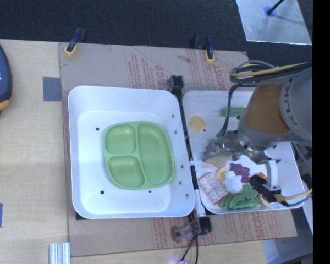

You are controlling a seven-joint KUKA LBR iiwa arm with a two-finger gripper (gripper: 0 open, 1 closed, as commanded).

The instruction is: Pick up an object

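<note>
While small objects are lying clustered in the right bin (pixel 297 158) — a purple piece (pixel 241 172), a green knobbly toy (pixel 239 202), a white lump (pixel 232 183), a printed card (pixel 212 187), a yellow disc (pixel 196 124) — the gripper (pixel 223 147) is hanging low over that bin's middle, near the purple piece. Whether its fingers are apart or together cannot be told. Beside it, the left bin (pixel 82 147) is holding a green divided plate (pixel 138 155). Blue-and-yellow clamps (pixel 209 53) are pinning the cardboard sheet (pixel 126 65).
</note>
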